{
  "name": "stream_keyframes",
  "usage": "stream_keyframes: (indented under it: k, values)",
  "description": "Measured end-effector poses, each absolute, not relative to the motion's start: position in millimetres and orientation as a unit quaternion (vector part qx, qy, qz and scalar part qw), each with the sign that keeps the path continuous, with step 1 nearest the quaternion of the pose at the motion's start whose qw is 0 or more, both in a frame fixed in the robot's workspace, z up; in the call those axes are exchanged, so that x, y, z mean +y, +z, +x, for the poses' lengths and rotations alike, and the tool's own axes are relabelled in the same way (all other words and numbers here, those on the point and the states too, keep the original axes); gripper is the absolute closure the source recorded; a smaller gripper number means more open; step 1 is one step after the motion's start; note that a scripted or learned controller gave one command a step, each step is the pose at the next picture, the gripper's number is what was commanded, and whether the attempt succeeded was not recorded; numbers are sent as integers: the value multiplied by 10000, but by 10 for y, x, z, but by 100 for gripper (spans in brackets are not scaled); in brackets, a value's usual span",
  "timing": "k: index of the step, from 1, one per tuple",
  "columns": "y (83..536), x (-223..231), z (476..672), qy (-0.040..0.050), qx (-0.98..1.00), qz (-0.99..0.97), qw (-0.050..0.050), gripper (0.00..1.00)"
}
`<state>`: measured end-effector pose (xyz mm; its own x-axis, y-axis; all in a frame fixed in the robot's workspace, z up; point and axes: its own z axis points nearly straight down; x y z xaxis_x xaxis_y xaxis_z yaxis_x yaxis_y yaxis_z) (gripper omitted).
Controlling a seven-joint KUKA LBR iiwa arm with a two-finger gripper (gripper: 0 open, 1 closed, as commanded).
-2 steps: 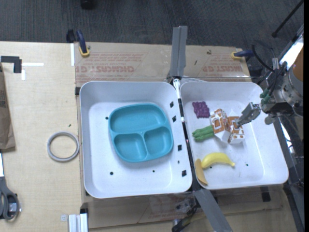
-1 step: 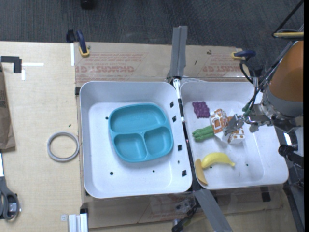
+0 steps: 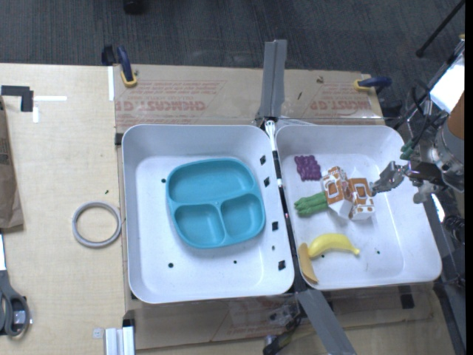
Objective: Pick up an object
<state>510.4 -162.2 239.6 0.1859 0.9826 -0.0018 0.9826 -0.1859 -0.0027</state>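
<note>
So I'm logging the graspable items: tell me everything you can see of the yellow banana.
The yellow plastic-looking banana lies on its side on the floor of the right white bin, near its front. It curves gently, one darker tip pointing right. Its left end reaches an orange slice-shaped piece; contact is unclear. The two-finger gripper is well apart from it.

Faint red print, upside down from my seat, unreadable, on the cardboard sheet [image 3: 192, 98] behind the bins.

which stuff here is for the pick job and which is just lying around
For the job: gripper, right bin, carton, banana, purple grapes, green vegetable.

Lying about: blue tray in the left bin, tape ring, scissors, clamps.
</note>
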Motion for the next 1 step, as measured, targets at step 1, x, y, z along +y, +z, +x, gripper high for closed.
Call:
stream_keyframes:
  k: [1]
  values:
    - [1932,-1919,5507,25,-5349,-8449,13,0]
